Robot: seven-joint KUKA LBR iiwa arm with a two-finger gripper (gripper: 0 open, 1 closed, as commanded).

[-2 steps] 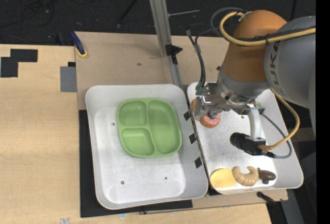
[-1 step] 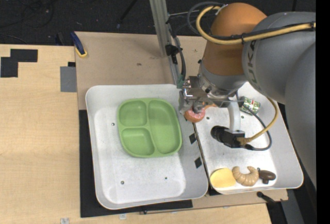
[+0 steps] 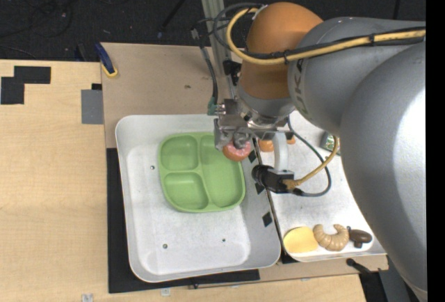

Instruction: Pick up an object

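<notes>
A shallow white bin (image 3: 139, 224) is seen on the left of the bench, and a green divided plate (image 3: 198, 175) with three compartments is laid in its upper middle part, tilted slightly from the bin's edges. Bare white floor of the bin is left below the plate and to its left. Over the plate's upper right corner the gripper (image 3: 235, 144) is held, hung from the arm's wrist under the orange band (image 3: 274, 50). A small pink, rounded object (image 3: 238, 150) is seen at the lower end of the gripper, apparently grasped there and raised just above the plate's rim, though the contact itself is partly masked by the gripper's body. Yellow and black cables (image 3: 313, 175) are looped beside the wrist, and a black fitting is seen just to the right of the plate's edge. Further right, the second white bin (image 3: 327, 252) is largely covered by the grey arm (image 3: 375, 126); in its lower corner a yellow, rounded item (image 3: 300, 240) is laid, and just beside it, on its right, a curled tan item (image 3: 332, 236) with a dark brown end is laid.
</notes>
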